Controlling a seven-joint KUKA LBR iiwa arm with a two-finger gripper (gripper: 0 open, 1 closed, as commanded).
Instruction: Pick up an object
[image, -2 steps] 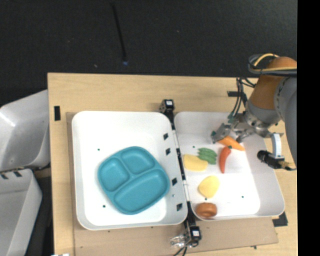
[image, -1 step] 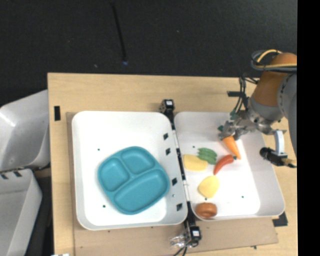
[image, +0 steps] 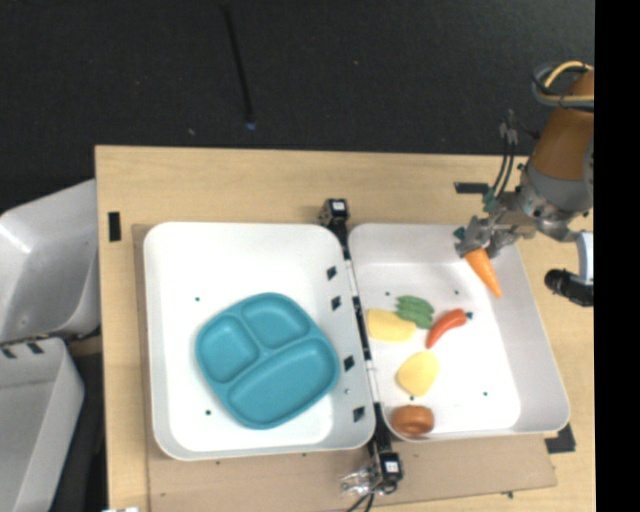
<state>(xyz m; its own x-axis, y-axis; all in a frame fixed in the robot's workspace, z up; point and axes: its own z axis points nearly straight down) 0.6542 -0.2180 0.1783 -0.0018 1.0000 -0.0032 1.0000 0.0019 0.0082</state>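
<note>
We read the tool (image: 478, 243) at the far right corner of the right bin (image: 520, 400), with a toy carrot (image: 484, 271) hanging from it. The carrot's thick upper end sits at the fingertips and its point slants down and away toward the bin's right wall. It looks pinched between the fingers, so we take the tool as closed on the carrot, though the contact itself is small and partly hidden.

Handling, as we judge it: a light, hollow, stiff plastic piece with a smooth, tapering skin. A hold near the thick end is the safer one; nearer the tip it could squirt out. Held by one end, it may swing or tilt.

Outward from the carrot, toward the bin's middle: a green toy vegetable (image: 414, 308), a red chili (image: 446, 324) and a yellow piece (image: 389, 324) close together, then another yellow piece (image: 417, 372) and a brown one (image: 411, 419) at the near rim. Beyond, the left bin (image: 170, 300) holds a blue divided plate (image: 265, 358). Both bins rest on the tabletop (image: 250, 180).
</note>
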